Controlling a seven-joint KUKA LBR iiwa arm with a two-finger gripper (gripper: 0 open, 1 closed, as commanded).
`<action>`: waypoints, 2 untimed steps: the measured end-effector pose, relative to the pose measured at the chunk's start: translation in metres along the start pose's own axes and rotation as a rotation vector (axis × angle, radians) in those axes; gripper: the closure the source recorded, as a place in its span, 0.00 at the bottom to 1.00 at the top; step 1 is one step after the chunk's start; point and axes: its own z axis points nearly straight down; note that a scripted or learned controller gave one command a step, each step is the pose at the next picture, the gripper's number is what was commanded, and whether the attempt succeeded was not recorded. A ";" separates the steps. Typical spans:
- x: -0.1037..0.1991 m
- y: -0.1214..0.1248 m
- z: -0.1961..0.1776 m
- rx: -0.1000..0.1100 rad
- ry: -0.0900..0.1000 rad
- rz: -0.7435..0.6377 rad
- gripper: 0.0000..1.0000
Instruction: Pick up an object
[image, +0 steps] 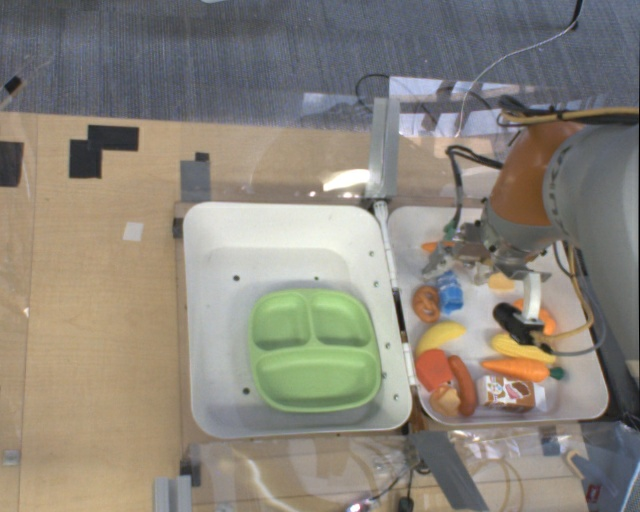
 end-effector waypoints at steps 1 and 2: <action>0.002 0.002 -0.013 -0.005 0.003 -0.003 1.00; 0.042 -0.037 -0.128 0.007 0.000 0.129 1.00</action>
